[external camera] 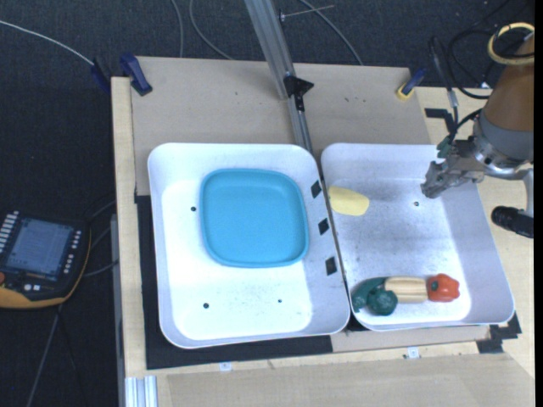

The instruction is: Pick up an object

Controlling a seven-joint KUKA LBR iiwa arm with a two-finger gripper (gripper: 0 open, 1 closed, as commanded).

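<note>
**Over the right bin's far side, with every target lying nearer and to my left**

Starting at the left, a teach pendant lies off the surface on the dark floor. Next comes the left bin, which carries a blue plate lying flat in its far half.

Across the divide, the right bin holds what I could pick. A yellow piece rests by the bin's left wall, toward the far side. Along the near wall sits a row of three, touching or almost so: a dark green piece, a tan piece and a red piece. The row's long axis runs left to right, parallel to the near wall.

My gripper hangs above the far right part of that bin, over bare white floor. Whether my jaws are parted or closed I cannot tell from here; nothing shows between them.

The yellow piece lies to my left at nearly the same depth, standing alone. I judge it the easier approach. The row lies well toward the near side, almost straight toward the camera from me.
</note>
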